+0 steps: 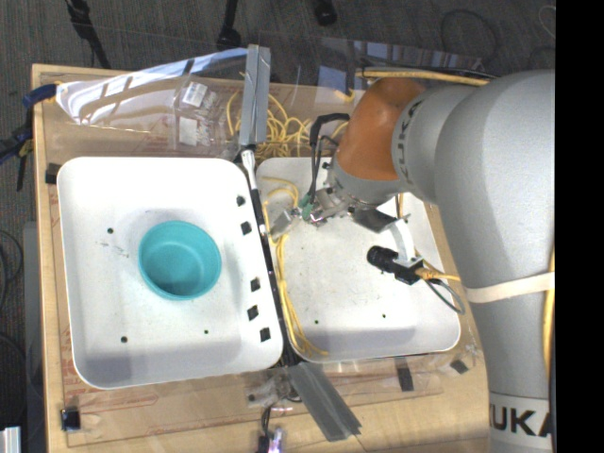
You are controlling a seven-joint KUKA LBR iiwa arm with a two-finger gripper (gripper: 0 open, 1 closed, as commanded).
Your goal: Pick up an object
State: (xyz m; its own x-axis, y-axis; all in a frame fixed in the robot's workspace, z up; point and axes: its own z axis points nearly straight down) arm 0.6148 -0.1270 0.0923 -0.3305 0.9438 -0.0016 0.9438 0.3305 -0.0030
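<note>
Wooden counter (142, 413) on a dark carpeted floor (142, 17), cables trailing across the carpet at the top. Two shallow white bins side by side on the counter: left bin (94, 347) and right bin (359, 333), rims touching along the middle. One teal bowl (180, 259) upright in the left bin, a little left of that bin's centre (nothing else lying with it). One sheet of clear plastic (142, 102) crumpled along the counter's far edge, behind the left bin. One tangle of yellow cable (283, 125) behind the bins, with a yellow strand running down the seam and around the right bin's rim. One grey arm (491, 187) reaching in from the right, orange band (373, 140) above the wrist, bent low over the far left corner of the right bin. Claw (316, 210) down near that corner, close to the bin floor; too small and cluttered to tell whether apart or together, and nothing visibly caught in it. Well apart from the bowl, with the bins' shared rims between.
</note>
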